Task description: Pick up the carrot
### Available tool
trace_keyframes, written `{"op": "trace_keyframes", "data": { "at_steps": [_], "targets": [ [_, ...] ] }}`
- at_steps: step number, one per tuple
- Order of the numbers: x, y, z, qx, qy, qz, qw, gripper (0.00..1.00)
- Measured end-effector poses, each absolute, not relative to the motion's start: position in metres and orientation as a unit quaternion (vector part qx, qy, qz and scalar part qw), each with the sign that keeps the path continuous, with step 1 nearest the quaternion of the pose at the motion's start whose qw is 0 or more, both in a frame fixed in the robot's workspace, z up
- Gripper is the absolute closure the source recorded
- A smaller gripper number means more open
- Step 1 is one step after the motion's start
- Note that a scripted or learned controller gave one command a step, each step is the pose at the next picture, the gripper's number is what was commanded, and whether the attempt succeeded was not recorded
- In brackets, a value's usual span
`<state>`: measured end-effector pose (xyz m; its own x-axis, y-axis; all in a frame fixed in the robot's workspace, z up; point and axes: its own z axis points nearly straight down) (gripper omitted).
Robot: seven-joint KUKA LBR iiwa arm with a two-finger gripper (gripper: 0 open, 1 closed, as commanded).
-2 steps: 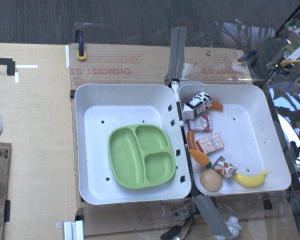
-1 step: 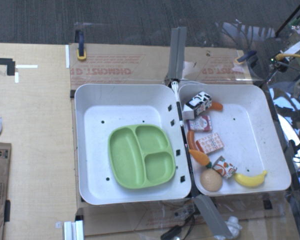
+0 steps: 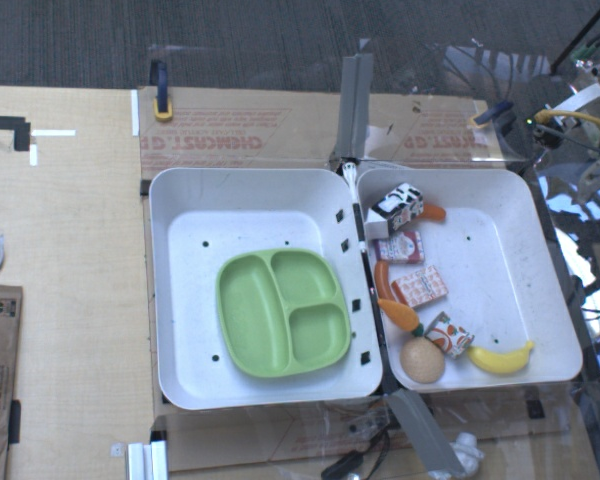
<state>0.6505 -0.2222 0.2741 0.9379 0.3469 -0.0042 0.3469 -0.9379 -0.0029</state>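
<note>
The carrot (image 3: pixel 398 314) is a short orange toy with a green tip. It lies at a slant in the right bin (image 3: pixel 520 268), close to that bin's left wall. A red sausage (image 3: pixel 382 279) sits just above it and a red-and-white box (image 3: pixel 420 286) touches its upper right. A beige egg-shaped thing (image 3: pixel 422 360) rests just below it, and a small strawberry carton (image 3: pixel 448 336) lies to its lower right.
The right bin also holds a black-and-white carton (image 3: pixel 395 206) with a small orange piece (image 3: pixel 435 211) beside it, a pink carton (image 3: pixel 401 248) and a banana (image 3: pixel 500 358). A green divided plate (image 3: pixel 283 311) lies in the left bin (image 3: pixel 180 268). Cables hang at the upper right.
</note>
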Motion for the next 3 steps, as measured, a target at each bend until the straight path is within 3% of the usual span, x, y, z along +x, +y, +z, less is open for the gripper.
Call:
{"op": "trace_keyframes", "data": {
  "at_steps": [1,2,3],
  "targets": [
    [0.617,-0.222,0.212,-0.995,-0.101,0.0025,0.001,0.0],
    [0.607,-0.222,0.143,-0.987,-0.16,0.0022,0.001,0.0],
    [0.638,-0.207,0.093,-0.957,-0.29,-0.0002,0.013,0.0]
  ]
}}
